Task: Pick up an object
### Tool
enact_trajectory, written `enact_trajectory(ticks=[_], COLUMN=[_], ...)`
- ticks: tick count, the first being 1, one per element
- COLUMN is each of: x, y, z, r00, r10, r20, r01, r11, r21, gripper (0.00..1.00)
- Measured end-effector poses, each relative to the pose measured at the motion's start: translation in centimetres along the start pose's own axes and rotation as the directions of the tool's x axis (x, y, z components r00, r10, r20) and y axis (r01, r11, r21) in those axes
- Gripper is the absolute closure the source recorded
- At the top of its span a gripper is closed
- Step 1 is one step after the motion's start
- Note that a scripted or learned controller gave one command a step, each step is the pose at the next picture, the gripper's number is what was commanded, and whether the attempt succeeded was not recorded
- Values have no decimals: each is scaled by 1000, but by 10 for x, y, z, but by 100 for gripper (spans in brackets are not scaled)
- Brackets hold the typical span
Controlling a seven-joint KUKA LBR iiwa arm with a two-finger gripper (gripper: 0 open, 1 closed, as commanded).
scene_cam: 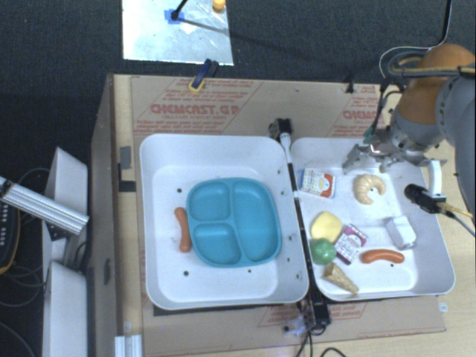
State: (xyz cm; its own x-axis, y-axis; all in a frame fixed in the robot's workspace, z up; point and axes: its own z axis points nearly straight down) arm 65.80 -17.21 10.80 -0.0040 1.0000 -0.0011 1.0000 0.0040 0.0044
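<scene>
My gripper (370, 153): spread open, nothing between my fingers | hanging above the right bin's (435, 274) back part, just behind the croissant (368, 187) | step: approach, nothing picked yet | next: I judge I must come forward over the croissant, drop, close | my arm (431, 95): enters from right, wrist bent down.

"CHEMCAST GP" in red, upside down, on the brown board (195, 107) under the bins.
</scene>
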Motion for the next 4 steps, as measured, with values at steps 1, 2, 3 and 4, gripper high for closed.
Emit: enact_trajectory(ticks=[1, 2, 3, 4], x=[-13, -12, -8, 29], y=[-40, -39, -47, -54], z=[23, 12, -33, -74], r00=[1000, 1000, 1000, 1000], r10=[2, 0, 2, 0], r20=[1, 1, 0, -1], r01=[-2, 0, -2, 0], r11=[1000, 1000, 1000, 1000], r21=[2, -1, 1, 1], gripper=[0, 100, 100, 100])
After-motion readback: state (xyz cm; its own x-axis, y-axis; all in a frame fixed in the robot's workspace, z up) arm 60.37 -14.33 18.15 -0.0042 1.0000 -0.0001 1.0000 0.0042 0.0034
